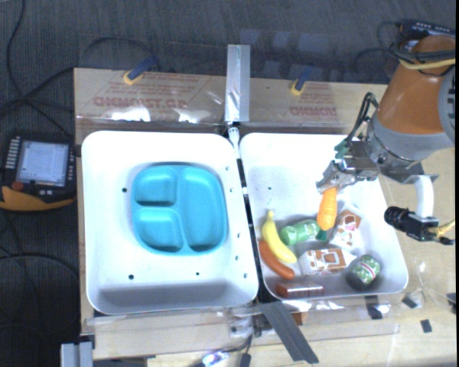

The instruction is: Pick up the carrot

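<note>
bench (pixel 99 90): wood top | on it: left white bin (pixel 107 281), right white bin (pixel 291 147), touching side by side | handheld screen (pixel 38 167) just off left edge

I am reaching in from the right with my grey arm (pixel 428 121), its orange band bulging above the wrist. My dark two-finger end effector (pixel 335 180) is pointing down and leftward, tilted, its fingers closing around the top end of an orange carrot (pixel 328 209) hanging below them.
</note>
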You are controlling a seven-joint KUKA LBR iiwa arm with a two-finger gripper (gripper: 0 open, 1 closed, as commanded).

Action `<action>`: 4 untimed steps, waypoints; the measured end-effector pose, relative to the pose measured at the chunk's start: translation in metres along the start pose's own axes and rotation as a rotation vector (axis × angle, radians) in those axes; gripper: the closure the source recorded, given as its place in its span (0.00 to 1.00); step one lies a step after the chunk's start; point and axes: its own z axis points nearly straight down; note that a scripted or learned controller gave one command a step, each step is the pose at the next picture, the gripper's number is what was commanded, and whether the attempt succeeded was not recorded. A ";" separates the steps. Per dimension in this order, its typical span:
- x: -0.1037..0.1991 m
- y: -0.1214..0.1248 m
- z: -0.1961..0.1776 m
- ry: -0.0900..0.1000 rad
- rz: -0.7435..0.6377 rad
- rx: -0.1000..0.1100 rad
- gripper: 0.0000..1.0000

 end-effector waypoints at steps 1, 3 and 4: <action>-0.024 0.060 0.130 -0.003 0.090 0.000 0.00; -0.018 0.030 0.145 -0.002 0.058 -0.022 1.00; 0.055 0.056 0.046 -0.003 -0.006 -0.002 1.00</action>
